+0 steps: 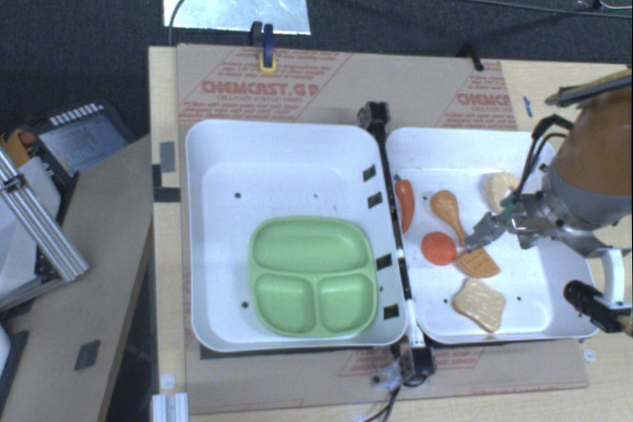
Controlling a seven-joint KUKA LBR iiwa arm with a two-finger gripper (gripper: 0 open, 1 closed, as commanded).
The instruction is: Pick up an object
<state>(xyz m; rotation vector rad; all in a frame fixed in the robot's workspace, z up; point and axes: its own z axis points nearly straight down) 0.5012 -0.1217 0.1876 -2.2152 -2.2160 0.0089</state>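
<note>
I reach in from the right edge of the frame, my orange-banded wrist hanging over the right bin [425, 153], and my pincer [487, 234] is low among the toy food lying there. The pieces sit loosely in the middle and lower part of that bin, which looks like a deliberate scatter so that any one of them can be taken. A red tomato-like ball [438, 248] lies just left of my tip, and a brown waffle-like piece [477, 263] lies just below it, touching or nearly touching the ball. Above them is an orange drumstick shape [447, 210], and a red pepper [405, 203] lies along the divider side. A pale bread slice [481, 303] rests toward the lower part of the bin, and a cream-coloured piece [498, 187] sits toward the upper right, partly behind my cables. The left bin [227, 163] holds a green divided tray [312, 274], well apart from my work.

My tip seems to come down at the seam between the ball and the waffle piece, so one of those two is probably my target. I cannot tell how my pincer stands, nor whether it touches either piece.
</note>
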